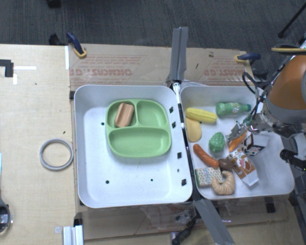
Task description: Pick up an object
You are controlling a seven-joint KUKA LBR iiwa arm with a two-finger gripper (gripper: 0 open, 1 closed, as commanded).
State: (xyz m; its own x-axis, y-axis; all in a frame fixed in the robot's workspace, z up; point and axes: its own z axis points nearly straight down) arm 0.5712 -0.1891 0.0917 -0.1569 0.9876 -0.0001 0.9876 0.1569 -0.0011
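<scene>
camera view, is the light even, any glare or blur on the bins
Camera view: light is soft and even, with a faint shadow beside the green plate in the left bin; mild sheen on the right bin; the claw and the toys beside it look slightly soft.

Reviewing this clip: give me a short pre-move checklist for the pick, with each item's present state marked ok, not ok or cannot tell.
1. Gripper is over the right bin, where the loose items lie: ok.
2. Something is held between the gripper's fingers: cannot tell; metal parts and clutter overlap there.
3. A nearby target exists: ok; the green broccoli-like piece and the orange carrot-like piece sit just beside it.
4. Target stands free of neighbours: not ok; the carrot-like piece touches the printed carton.
5. Green divided plate in the left bin lies away from the arm: ok.
</scene>
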